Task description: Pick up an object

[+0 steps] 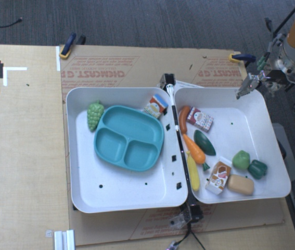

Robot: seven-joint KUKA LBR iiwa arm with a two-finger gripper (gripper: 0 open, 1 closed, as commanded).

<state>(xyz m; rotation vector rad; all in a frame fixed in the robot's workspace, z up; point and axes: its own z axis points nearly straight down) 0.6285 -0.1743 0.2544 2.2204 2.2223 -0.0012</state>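
Note:
My gripper (pixel 247 86) hangs over the far right corner of the right bin (pixel 251 113), apart from every object. In that bin lie a red and white carton (pixel 200 120), a red sausage (pixel 183 113), an orange carrot (pixel 194 147), a dark green vegetable (pixel 204 142), a yellow corn cob (pixel 192 174), a light green pepper (pixel 241 159), a dark green pepper (pixel 258 168), a small juice carton (pixel 219 177) and a tan bread piece (pixel 240 185). The left bin (pixel 85 181) holds a teal divided plate (pixel 129 138), green grapes (pixel 94 115) and a small carton (pixel 155 107).
The two bins meet along a raised middle rim (pixel 176 139). Cardboard (pixel 111 69) lies under them on the wooden bench. Clamps sit at the cardboard's far corners (pixel 68 45), (pixel 241 58). White bin floor shows bare at the right bin's far right.

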